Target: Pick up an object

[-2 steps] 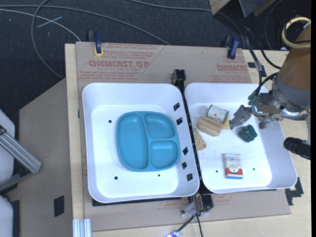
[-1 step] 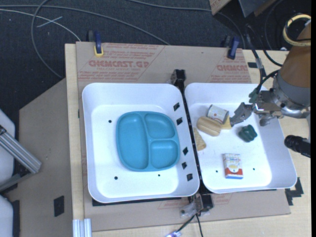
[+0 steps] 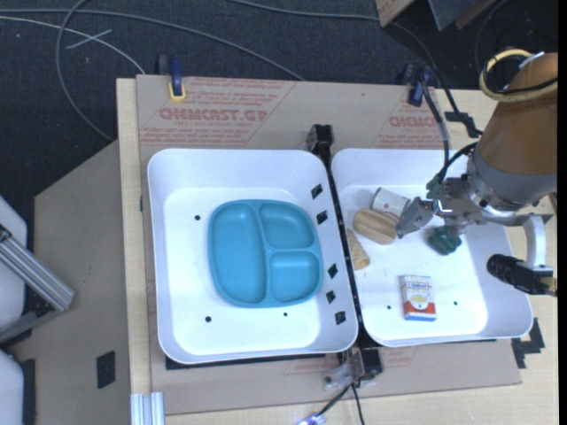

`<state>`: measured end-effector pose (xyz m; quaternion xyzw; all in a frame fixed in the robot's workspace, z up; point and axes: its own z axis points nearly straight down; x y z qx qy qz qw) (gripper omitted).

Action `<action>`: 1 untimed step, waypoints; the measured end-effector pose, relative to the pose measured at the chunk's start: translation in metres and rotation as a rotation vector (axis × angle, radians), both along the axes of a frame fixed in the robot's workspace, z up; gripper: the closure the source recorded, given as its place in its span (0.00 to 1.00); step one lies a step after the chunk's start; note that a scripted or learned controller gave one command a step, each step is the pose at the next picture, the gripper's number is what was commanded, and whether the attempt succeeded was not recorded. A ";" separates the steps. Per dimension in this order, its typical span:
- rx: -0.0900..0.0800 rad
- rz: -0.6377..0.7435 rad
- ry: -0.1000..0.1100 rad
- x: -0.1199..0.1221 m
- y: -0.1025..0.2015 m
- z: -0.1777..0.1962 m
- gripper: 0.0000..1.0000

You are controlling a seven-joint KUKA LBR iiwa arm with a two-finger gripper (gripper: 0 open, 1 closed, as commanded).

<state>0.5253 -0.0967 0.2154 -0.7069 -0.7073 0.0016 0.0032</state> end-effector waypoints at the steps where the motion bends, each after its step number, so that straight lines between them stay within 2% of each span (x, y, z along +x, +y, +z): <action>1: 0.001 -0.001 0.001 -0.011 0.000 -0.053 0.00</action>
